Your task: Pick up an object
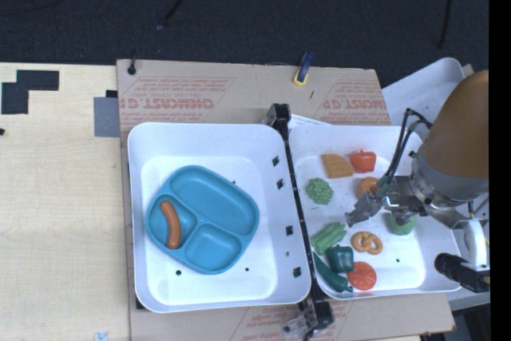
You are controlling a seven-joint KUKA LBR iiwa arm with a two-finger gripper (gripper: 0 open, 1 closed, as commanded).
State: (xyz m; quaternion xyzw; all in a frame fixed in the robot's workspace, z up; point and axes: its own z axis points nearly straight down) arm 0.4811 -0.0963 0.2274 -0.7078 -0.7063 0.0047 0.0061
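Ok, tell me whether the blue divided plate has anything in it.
Not empty: the blue plate holds one orange sausage in its left compartment.

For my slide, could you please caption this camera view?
Gripper poised over toy food in the right bin; a sausage lies on the blue tray in the left bin.

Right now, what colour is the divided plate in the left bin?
The divided plate is blue, seen clearly in the camera view, with an orange sausage in one compartment.

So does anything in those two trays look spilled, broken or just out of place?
Nothing looks spilled or broken. The one oddity: a lone toy sausage lies in a compartment of the blue divided plate in the left bin, while all the other toy food, such as the pretzel, sits scattered in the right bin.
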